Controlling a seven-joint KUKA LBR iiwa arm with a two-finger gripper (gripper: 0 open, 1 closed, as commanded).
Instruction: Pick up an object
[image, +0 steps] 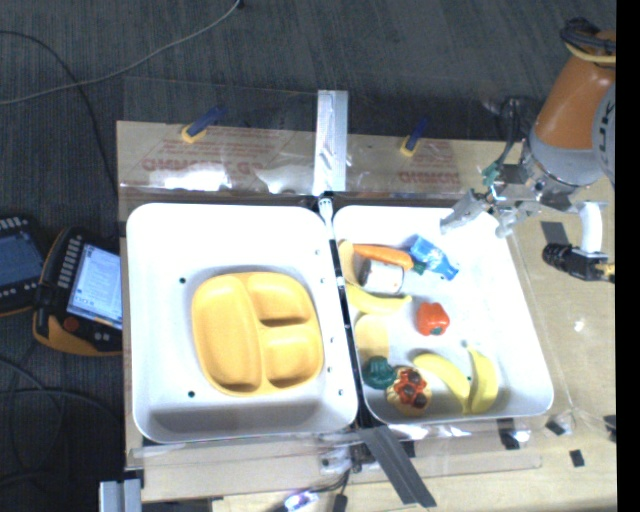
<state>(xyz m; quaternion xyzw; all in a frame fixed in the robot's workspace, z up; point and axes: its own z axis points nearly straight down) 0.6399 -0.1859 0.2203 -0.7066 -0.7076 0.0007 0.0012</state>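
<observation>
The end effector (468, 213) hovers at the right bin's (530, 330) far rim, nothing in it (released or clenched, I cannot tell). The red pepper (432, 318), mid-bin, looks light, smooth and slippery; grip across its widest part.

Small toys (432, 318) lie scattered in right bin (528, 330).

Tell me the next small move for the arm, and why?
Probably swing the gripper left and down over the right bin, toward the red pepper. The gripper sits at the bin's upper right rim with nothing between its fingers, and the pepper lies apart from the bananas and the blue packet, so it looks easiest to reach.
</observation>
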